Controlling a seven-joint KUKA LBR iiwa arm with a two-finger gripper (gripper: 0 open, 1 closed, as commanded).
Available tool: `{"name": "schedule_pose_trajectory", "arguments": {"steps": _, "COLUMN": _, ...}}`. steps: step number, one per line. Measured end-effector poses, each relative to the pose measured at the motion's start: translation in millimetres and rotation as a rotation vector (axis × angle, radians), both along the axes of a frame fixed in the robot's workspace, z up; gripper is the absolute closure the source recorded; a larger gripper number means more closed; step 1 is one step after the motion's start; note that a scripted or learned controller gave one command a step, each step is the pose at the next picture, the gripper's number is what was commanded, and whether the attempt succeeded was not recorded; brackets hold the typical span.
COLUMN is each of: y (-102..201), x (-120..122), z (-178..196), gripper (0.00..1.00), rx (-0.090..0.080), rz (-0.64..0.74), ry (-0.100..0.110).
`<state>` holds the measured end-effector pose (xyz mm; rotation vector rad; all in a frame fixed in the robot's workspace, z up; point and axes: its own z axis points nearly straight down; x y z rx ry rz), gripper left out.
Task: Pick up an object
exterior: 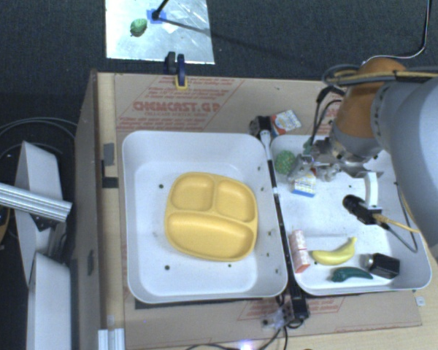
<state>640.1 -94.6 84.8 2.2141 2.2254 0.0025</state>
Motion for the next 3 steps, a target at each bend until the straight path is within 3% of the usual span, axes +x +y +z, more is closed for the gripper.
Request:
{"name": "schedule_pose_trajectory", "arguments": {"steps": 1, "y": 5, "x": 25, "z": -3, "gripper": 0.00, "rx": -0.001, "rz": 0.000, "ry": 0.018}}
{"name": "schedule_pose_trajectory", "arguments": {"steps": 2, "y": 8, "x": 15, "z": 0, "gripper": 0.00, "rx": 0.000, "rz": -0.003, "ry": 0.001}}
{"name": "schedule_pose_trajectory", "arguments": {"steps": 3, "y": 8, "x": 15, "z": 11, "gripper": 1.00, "rx": -0.001, "rz": 0.001, "ry": -0.001}}
